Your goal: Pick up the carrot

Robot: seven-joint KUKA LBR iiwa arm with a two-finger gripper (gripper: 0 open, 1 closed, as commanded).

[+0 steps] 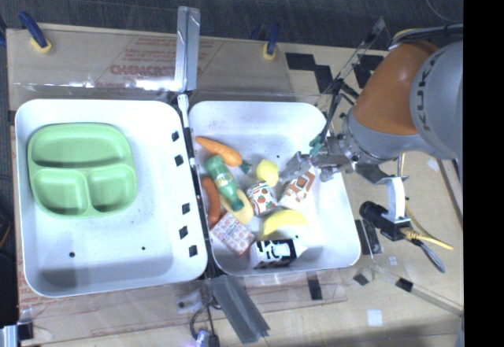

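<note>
the approach step was judged underway: the end effector, its state indeterminable, was positioned right of the carrot; leftward travel was required.

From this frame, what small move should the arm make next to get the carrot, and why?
Probably shift the gripper toward the view's left and slightly up. It hangs over the small cartons in the right bin, while the carrot lies apart from it near the bin's upper left, beside the green bottle.
</note>
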